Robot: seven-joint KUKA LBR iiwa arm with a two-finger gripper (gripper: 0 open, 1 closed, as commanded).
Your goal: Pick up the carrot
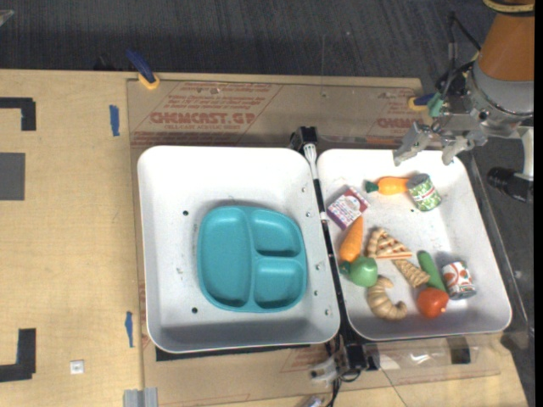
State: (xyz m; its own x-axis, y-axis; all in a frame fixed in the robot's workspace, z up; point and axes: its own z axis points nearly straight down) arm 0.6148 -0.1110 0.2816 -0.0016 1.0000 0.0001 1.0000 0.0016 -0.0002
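Single fixed camera above the bench [76, 227], angled down, both bins framed

I lose most of the arm [509, 41] past the right and top edges. The labels on the green can [424, 192] and red can [458, 279] are too small to read, perhaps soup.

Place: a robot laboratory or test cell, not a home.
Bench: a plywood board [68, 227] marked with black tape, with a printed cardboard sheet [254, 108] under two white bins [161, 176].
Fixings: clamps [144, 73] hold the sheet.
Contents: plastic toy food [394, 253] and a teal divided tray [252, 257].
Floor: dark grey carpet [254, 15].
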